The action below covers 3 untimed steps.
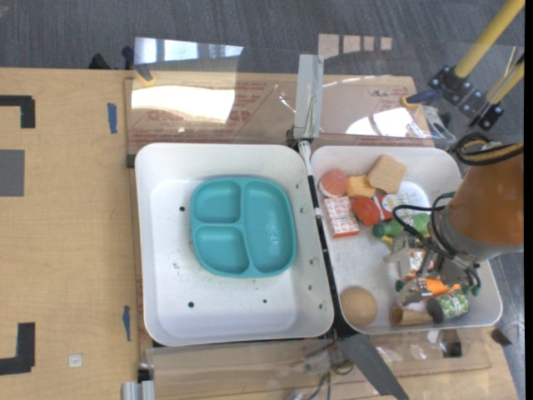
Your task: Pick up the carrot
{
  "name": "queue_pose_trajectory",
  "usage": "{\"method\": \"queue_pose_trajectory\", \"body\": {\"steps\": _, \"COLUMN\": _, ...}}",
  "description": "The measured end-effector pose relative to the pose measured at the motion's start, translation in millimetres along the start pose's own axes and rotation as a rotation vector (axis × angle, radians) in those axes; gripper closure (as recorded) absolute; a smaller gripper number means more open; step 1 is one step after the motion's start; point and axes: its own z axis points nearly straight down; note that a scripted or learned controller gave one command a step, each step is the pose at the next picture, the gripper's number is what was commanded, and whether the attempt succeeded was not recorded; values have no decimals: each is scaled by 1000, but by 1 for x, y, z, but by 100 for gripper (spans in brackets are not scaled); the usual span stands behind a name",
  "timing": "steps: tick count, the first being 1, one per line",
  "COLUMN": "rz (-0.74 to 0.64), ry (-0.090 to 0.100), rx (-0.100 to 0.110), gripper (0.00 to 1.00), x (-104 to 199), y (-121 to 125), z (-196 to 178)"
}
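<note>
The carrot (436, 287) is a small orange piece with a green end, lying near the front right corner of the right bin (366, 261). My gripper (420, 272) hangs low inside that bin, right over the carrot's left end and touching or almost touching it. The grey wrist and orange band (491, 207) rise behind it to the right. Cables and the gripper body hide the space around the carrot, so I cannot make out whether anything is gripped.
Around the carrot lie a dark green item (450, 307), a brown stub (408, 315) and a tan ball (359, 304). Farther back are a red slice (335, 182), a tan cracker (387, 173), a red piece (366, 211) and a pink packet (340, 217). The left bin holds a teal divided plate (244, 226).
</note>
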Motion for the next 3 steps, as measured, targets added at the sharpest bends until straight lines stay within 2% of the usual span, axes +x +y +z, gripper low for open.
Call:
{"method": "queue_pose_trajectory", "body": {"steps": 1, "rz": -3, "ry": 6, "rx": -1, "gripper": 100, "x": 1, "y": 1, "z": -9}}
{"method": "queue_pose_trajectory", "body": {"steps": 2, "rz": 73, "ry": 24, "rx": -6, "gripper": 100, "x": -4, "y": 93, "z": -95}}
{"method": "queue_pose_trajectory", "body": {"steps": 3, "rz": -267, "ry": 25, "rx": -10, "gripper": 100, "x": 7, "y": 119, "z": -117}}
